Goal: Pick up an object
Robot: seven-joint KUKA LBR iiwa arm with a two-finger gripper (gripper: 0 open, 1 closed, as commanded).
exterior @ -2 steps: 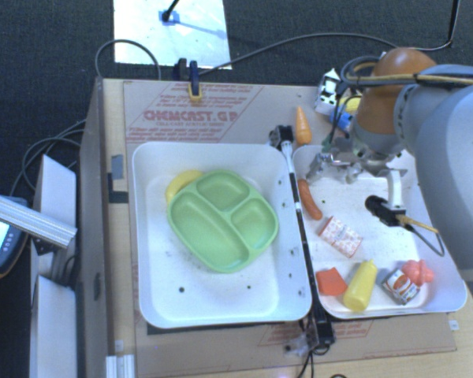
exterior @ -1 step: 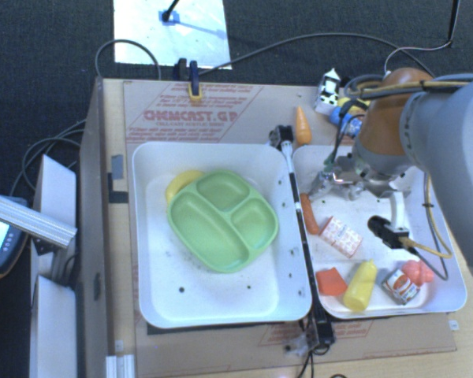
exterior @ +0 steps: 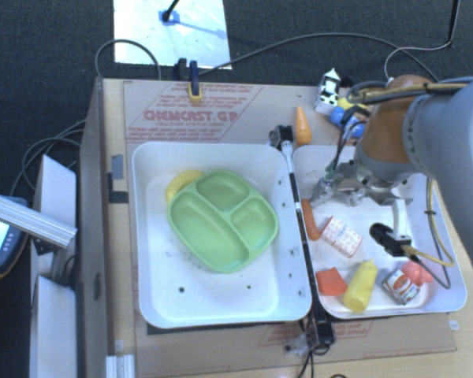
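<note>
While tool (exterior: 340,189) hangs over right bin (exterior: 449,286), grip state unclear, yellow bottle (exterior: 361,283) lies lengthwise, cap toward bin's back.

One camera sits high above the bench (exterior: 221,113) and looks down at a slant. It sees both white bins (exterior: 154,290) whole. The arm (exterior: 445,132) comes in from the right.

Dark carpet floor (exterior: 31,46), brown bench (exterior: 213,109)
</note>
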